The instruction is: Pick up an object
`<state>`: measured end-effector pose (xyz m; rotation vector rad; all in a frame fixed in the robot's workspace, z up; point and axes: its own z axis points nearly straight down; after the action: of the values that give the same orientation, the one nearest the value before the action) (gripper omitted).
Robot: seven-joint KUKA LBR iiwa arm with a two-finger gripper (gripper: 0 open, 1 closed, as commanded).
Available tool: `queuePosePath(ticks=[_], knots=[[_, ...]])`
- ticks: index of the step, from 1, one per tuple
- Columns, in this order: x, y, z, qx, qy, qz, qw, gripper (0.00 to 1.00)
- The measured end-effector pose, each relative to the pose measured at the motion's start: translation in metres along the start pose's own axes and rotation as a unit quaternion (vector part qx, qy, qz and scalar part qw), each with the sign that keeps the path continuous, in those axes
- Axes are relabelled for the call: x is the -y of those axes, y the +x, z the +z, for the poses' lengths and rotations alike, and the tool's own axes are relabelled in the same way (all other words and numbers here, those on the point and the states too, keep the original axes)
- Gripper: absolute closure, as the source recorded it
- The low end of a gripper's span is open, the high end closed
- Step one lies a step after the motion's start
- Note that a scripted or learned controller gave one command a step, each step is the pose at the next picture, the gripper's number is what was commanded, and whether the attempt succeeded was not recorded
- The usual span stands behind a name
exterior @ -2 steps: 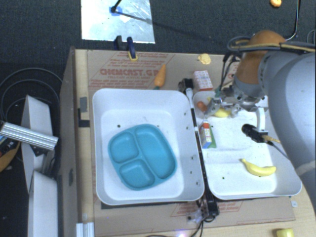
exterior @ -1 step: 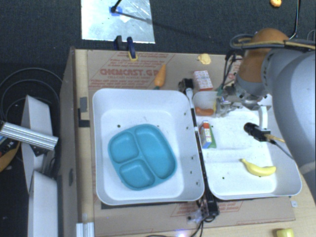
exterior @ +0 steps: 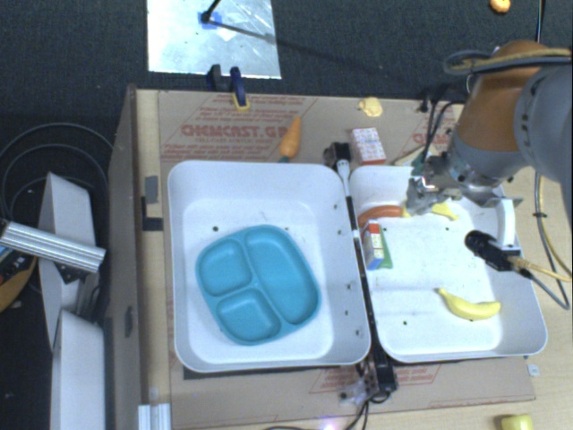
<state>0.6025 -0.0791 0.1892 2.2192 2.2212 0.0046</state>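
Note:
The arm reaches in from the right, and my gripper (exterior: pixel 419 193) hangs low over the far left part of the right bin (exterior: pixel 528 330). A small yellow piece (exterior: pixel 442 210) lies right beside it, on its near right. An orange-red item (exterior: pixel 383 213) sits just left of the gripper by the bin's wall. In front of that stands a small multicoloured box (exterior: pixel 376 246). A banana (exterior: pixel 467 305) lies toward the bin's near side. Nothing can be seen between the fingers.
The left bin (exterior: pixel 179 240) holds a blue divided plate (exterior: pixel 258 282). A black cylindrical part (exterior: pixel 486 247) with a cable juts over the right bin. Behind the bins lie a carrot (exterior: pixel 291 138), a small box (exterior: pixel 368 145) and a yellow scrap (exterior: pixel 371 107).

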Motion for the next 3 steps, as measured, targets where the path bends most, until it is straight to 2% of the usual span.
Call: queuePosePath(ticks=[1, 2, 3], knots=[[-0.002, -0.001, 0.004, 0.001, 0.001, -0.001, 1.0000, 0.00], [-0.024, -0.008, 0.083, 0.000, 0.001, 0.000, 1.0000, 0.00], [-0.062, -0.025, 0.102, -0.005, 0.020, -0.001, 0.9998, 0.00]])
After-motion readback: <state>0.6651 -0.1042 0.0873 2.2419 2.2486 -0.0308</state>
